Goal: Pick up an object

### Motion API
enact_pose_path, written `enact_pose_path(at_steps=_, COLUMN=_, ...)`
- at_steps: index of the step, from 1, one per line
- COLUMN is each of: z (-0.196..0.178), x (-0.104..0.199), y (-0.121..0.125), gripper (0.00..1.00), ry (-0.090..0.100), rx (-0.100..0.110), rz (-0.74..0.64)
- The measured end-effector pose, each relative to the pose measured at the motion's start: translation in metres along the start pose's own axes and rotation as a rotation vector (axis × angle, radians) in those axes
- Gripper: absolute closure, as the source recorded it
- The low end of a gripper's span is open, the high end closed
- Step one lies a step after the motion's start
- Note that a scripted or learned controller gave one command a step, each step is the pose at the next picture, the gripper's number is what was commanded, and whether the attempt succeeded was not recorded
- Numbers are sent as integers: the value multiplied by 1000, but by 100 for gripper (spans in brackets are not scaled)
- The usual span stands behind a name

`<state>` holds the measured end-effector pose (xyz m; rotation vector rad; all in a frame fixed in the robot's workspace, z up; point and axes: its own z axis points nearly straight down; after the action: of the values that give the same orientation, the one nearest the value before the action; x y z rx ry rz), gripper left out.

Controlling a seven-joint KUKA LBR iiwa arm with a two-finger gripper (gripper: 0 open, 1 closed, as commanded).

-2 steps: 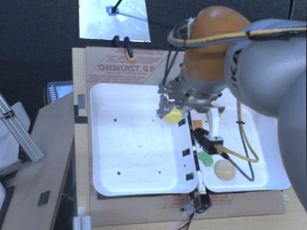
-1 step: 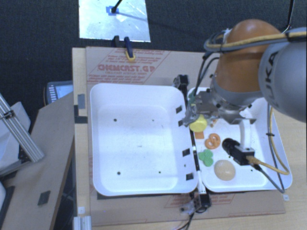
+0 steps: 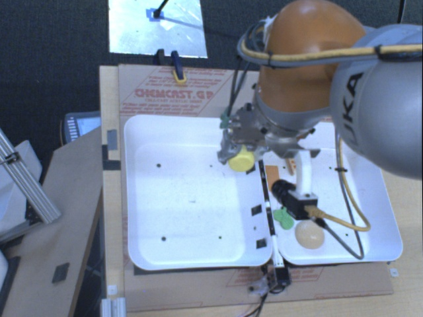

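A dark cloth fills the background, and a shiny metal plate point(image 3: 156, 17) lies on it in the upper left of the frame. Below it a pale bench carries a sheet of cardboard point(image 3: 165, 94), held at its top edge by a black and yellow clamp point(image 3: 177, 68). On the cardboard is red print: the big line reads "CHEMCAST G P", and the smaller lines above it are too small to read. More faint red print shows at the bottom edge, also not readable.

Two white bins lie side by side on the cardboard. The left bin point(image 3: 185, 197) takes the middle of the frame and the right bin point(image 3: 380, 223) is at the lower right.

The arm point(image 3: 370, 104) comes in from the upper right, with its orange band over the centre. On its grey part are big dark letters, cut by the frame; I read a K clearly.

The claw point(image 3: 234, 153) hangs over the upper right part of the left bin, near the edge between the bins. A yellow lump point(image 3: 242, 160) sits right at its tip and touches it. I cannot tell how far the claw is open, nor if it really grips the lump.

In the right bin an orange piece point(image 3: 271, 174) lies near the left rim, a green piece point(image 3: 284, 218) lower down, and a beige ball point(image 3: 309, 235) just beside the green one.

At the left edge of the frame are a metal rail point(image 3: 26, 183) and, above it, a small screen point(image 3: 80, 125).
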<state>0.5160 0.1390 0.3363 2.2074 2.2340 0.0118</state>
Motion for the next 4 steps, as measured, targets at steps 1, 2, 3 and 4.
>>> enact_pose_path(at_steps=1, z=-60, x=-93, y=-30, gripper=100, ry=-5, rx=-3, rz=19)
enact_pose_path(at_steps=2, z=-75, x=-37, y=-29, gripper=100, ry=-2, rx=3, rz=3)
enact_pose_path(at_steps=3, z=-41, x=54, y=-30, gripper=100, ry=-2, rx=9, rz=0)
enact_pose_path(at_steps=4, z=8, x=-53, y=-21, gripper=100, ry=-8, rx=8, rz=22)
